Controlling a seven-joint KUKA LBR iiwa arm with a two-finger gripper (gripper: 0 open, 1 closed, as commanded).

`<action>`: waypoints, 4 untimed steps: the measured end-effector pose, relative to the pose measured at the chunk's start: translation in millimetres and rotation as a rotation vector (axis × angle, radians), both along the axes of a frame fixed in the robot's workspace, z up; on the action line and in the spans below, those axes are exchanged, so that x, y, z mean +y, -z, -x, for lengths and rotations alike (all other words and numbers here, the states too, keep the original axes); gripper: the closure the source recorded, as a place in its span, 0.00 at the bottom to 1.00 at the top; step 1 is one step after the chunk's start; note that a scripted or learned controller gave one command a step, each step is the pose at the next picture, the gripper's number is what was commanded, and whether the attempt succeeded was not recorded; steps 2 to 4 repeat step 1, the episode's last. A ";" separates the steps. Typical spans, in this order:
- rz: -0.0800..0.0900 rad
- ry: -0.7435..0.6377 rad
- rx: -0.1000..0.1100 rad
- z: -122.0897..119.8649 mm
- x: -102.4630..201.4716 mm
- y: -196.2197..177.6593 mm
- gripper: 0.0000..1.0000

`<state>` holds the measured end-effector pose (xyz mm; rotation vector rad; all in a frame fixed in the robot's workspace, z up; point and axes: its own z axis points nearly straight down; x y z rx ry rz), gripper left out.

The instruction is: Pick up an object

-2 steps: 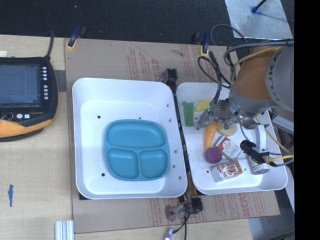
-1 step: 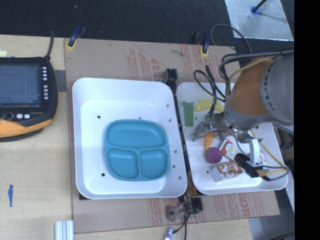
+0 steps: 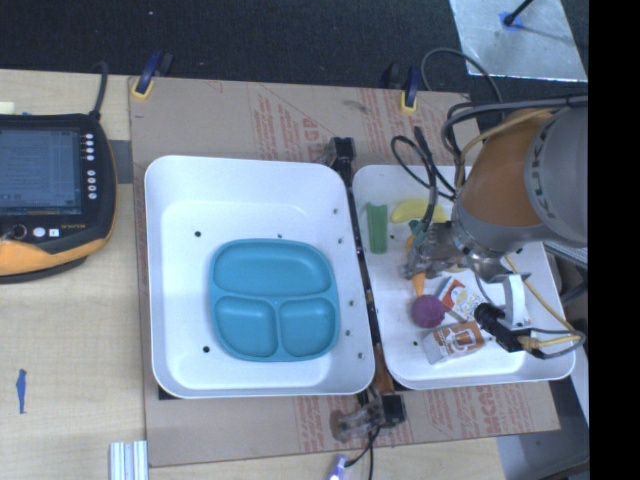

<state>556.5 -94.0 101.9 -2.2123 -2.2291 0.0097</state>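
Over the right bin, gripper low among clutter, grip state impossible to tell.
Best aimed squarely at the purple ball, clear of the green block.

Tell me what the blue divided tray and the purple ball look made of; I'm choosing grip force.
The blue three-compartment tray looks like moulded plastic: uniform colour, smooth rounded walls, soft sheen. The small purple ball looks matte, possibly foam or rubber; it shows no highlight, so that is uncertain.

A teach pendant lay at the frame's left on the tabletop; clamps gripped the cardboard sheet.
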 end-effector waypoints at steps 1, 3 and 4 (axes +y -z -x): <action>-0.004 0.002 -0.003 25.6 56.5 -90.2 1.00; -0.004 0.002 -0.003 25.6 56.5 -90.2 1.00; -0.004 0.002 -0.003 25.6 56.5 -90.2 1.00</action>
